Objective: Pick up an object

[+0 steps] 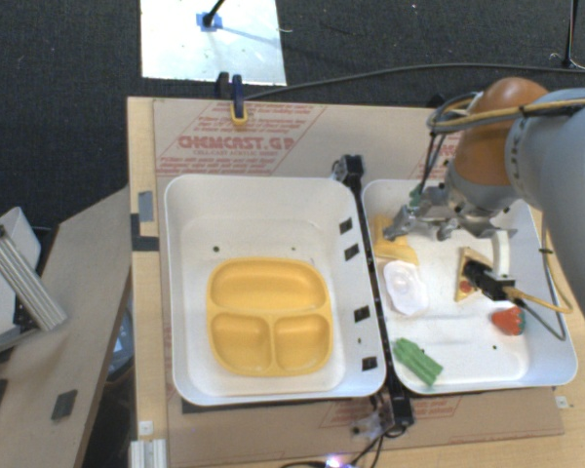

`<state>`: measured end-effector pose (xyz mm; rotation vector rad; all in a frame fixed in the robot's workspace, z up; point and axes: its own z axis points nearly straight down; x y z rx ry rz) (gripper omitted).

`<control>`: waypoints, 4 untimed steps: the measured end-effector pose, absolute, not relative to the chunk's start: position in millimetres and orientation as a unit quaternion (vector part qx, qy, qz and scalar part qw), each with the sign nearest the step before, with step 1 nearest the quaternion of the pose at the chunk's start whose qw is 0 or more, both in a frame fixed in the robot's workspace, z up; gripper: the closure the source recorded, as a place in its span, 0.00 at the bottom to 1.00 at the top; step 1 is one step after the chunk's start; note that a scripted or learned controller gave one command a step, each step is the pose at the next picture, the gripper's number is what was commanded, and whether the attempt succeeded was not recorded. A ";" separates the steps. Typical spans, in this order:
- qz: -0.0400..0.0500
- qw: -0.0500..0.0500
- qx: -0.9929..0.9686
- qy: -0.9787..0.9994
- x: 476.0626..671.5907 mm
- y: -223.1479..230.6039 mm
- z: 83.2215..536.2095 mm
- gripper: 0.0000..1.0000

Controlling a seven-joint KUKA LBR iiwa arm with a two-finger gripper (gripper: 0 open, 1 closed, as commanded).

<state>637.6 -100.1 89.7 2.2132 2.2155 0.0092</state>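
The bench (273, 130) carries two bins, and I reach into the right bin (556, 359) because the loose pieces lie there, while the left bin (190, 261) has just a yellow tray (269, 314). My pincer (424, 222) hangs low over the far corner beside the yellow wedge (395, 250), likely my target; whether it is clenched or released I cannot tell. Nearer lie a white cup (405, 289), green block (416, 361) and red ball (508, 321).

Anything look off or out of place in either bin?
Nothing stands out. The yellow divided tray sits flat in the left bin. The green piece, white piece, red piece and yellow wedge lie loose in the right bin.
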 end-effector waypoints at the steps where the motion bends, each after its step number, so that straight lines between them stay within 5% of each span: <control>1: 0.004 0.008 0.707 0.708 639.3 -101.2 102.7 1.00; 4: 0.002 0.003 0.705 0.709 649.8 -109.0 276.6 1.00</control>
